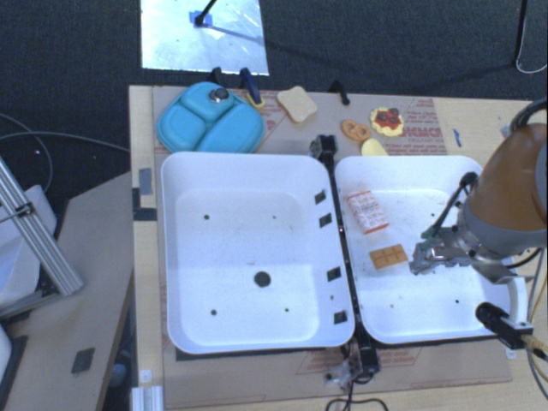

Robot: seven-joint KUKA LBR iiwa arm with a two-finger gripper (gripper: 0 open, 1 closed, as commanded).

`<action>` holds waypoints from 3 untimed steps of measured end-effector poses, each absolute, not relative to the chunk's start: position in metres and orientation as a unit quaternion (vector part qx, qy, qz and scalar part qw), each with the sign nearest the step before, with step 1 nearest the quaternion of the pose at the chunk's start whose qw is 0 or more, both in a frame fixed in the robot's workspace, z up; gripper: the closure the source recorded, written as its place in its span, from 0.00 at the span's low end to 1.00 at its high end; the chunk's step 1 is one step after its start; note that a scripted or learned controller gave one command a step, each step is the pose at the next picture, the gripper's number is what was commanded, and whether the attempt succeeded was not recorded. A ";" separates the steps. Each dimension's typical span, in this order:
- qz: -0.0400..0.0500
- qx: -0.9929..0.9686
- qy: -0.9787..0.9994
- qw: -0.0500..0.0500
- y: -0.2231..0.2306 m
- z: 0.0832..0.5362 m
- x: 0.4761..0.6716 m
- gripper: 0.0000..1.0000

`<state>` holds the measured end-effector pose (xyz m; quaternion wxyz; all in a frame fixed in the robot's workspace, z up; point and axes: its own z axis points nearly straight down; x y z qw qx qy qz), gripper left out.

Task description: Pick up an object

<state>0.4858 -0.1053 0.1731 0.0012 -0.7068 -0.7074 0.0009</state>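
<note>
Looming at the right edge, the grey KUKA arm point(514, 204) with its orange band reaches over the right white bin point(402, 328), its gripper point(425, 259) low above the bin floor, just right of a small orange waffle-like square point(388, 256); nothing is visible between its fingers, and whether they are spread or closed cannot be told. Further up the same bin lies a white packet with red print point(366, 211). Beside it, the left white bin point(184, 178) shows a dark round spot on its floor. Beyond the bins, on the cardboard-covered bench point(145, 272), sit a blue divided plate point(210, 120), a toy bread slice point(297, 104), a pretzel point(354, 129), a small tart-like toy point(387, 120) and a yellow piece point(373, 147).
</note>
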 end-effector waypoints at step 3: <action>-0.006 -0.703 -0.711 -0.003 0.033 0.289 0.489 1.00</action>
